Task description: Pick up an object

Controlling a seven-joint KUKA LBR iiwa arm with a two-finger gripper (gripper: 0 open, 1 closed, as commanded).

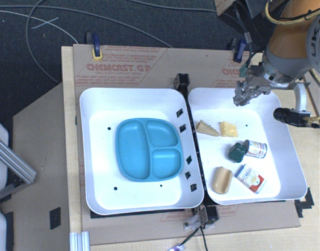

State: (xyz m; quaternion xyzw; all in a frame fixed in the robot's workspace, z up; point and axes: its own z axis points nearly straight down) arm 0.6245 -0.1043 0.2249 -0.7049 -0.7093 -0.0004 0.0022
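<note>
Red-and-white carton (251, 178) lies in the right bin (290, 156); board (128, 61) reads "CHEMCAST GP"; gripper (244, 96) state unclear.

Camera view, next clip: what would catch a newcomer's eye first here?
The blue divided plate lies alone in the left bin. The right bin holds a cluster of small items, among them a red-and-white packet. The arm's pincer hangs over that bin's far edge.

Robotics lab: clamped bench (149, 59), cables (55, 14).
</note>
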